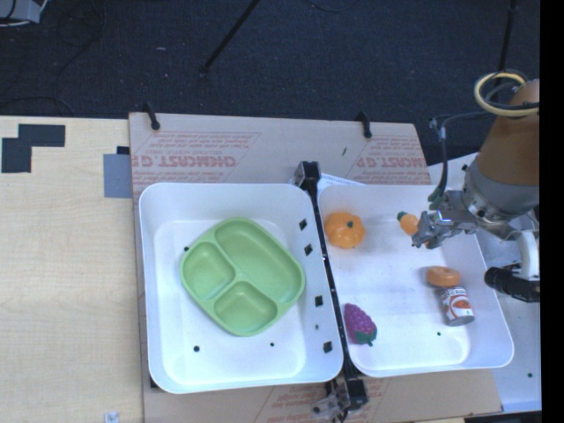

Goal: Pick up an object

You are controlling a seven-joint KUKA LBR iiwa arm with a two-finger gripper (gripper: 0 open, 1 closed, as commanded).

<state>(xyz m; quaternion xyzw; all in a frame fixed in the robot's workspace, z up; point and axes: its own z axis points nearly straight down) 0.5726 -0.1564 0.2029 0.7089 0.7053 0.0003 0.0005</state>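
We note left bin (167,236) bearing green tray (242,276), kept apart from graspables. Right bin (493,346): pumpkin (344,230), grapes (359,323), can (456,306), bread (442,276). Gripper (427,233) just beside small orange piece (407,223), likely target; grip state we cannot tell.

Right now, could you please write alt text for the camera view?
The gripper hovers in the right bin beside a small orange piece, with a pumpkin, grapes, a can and a bun. The left bin holds a green tray.

Dark carpet floor (264,51) behind a pale wooden bench (62,280).
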